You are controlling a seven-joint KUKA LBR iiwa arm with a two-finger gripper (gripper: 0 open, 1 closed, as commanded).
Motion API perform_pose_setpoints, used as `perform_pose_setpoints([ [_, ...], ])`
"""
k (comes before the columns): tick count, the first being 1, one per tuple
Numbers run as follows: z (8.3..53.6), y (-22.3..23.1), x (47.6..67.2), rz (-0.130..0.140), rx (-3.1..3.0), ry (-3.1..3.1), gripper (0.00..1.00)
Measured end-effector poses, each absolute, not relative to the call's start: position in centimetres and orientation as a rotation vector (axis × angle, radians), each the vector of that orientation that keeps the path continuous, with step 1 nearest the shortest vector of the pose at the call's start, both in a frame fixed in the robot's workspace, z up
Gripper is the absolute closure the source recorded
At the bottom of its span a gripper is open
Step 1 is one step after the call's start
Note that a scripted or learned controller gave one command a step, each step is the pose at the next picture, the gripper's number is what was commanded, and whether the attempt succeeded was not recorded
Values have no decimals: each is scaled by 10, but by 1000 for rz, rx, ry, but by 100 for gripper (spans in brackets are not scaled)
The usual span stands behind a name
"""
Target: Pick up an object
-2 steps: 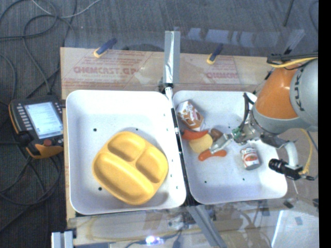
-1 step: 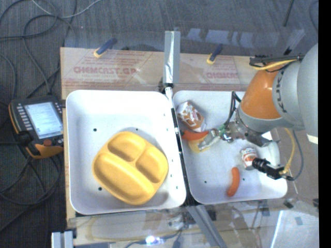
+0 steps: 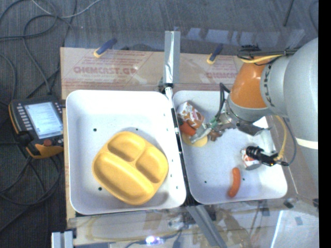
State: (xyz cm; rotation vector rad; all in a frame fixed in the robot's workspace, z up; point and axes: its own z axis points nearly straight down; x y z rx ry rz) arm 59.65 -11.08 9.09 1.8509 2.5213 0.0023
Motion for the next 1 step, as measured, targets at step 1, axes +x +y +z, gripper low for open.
perform_pose_setpoints([
  [1,105,-110,600,11,1846,2516,100],
])
